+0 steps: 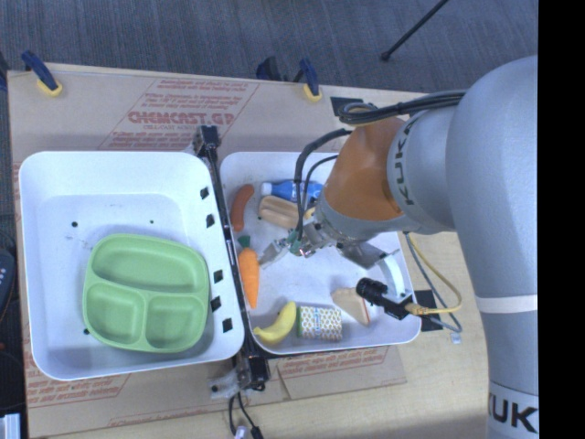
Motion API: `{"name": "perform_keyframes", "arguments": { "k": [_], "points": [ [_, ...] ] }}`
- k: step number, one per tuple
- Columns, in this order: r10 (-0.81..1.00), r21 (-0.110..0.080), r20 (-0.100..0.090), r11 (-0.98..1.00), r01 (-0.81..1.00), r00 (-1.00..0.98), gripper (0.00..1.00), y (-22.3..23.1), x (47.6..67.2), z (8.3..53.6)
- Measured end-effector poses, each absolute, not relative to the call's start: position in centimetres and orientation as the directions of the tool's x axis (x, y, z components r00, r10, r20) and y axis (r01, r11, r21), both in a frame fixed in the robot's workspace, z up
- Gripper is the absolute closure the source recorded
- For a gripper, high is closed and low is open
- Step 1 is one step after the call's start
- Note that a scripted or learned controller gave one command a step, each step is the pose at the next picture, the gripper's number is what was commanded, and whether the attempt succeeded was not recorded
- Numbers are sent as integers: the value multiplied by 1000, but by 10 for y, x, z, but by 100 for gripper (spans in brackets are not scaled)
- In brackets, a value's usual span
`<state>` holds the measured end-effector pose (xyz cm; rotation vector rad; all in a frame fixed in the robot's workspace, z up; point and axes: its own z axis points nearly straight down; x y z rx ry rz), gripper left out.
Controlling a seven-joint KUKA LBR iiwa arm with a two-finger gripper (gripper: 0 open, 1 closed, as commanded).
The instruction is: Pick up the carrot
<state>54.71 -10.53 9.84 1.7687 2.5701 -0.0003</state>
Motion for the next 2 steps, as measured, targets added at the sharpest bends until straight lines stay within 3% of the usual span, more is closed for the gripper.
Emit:
{"name": "perform_keyframes", "arguments": {
  "k": [1,2],
  "points": [
    [999,-1,0,-46,999,46,0,-105,540,92],
    [980,-2,-3,-198,980,198,0,-98,524,92]
  ]
}}
